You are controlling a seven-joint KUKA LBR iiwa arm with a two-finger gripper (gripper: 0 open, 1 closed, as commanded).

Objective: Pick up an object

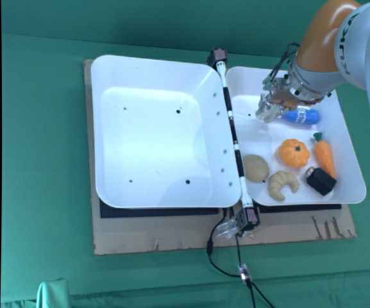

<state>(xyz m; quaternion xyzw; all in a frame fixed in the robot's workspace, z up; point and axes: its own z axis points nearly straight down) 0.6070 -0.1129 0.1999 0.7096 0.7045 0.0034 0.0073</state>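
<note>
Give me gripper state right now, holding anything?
Gripper: over the right bin, beside the blue object; open or closed cannot be told, and nothing is visibly held.

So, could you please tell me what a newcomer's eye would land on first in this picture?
Most likely the grey and orange arm reaching in from the right, its tool low over the right bin beside a blue object. Next, the colourful cluster there: orange pumpkin, carrot, croissant. The left bin is a broad white expanse.
</note>
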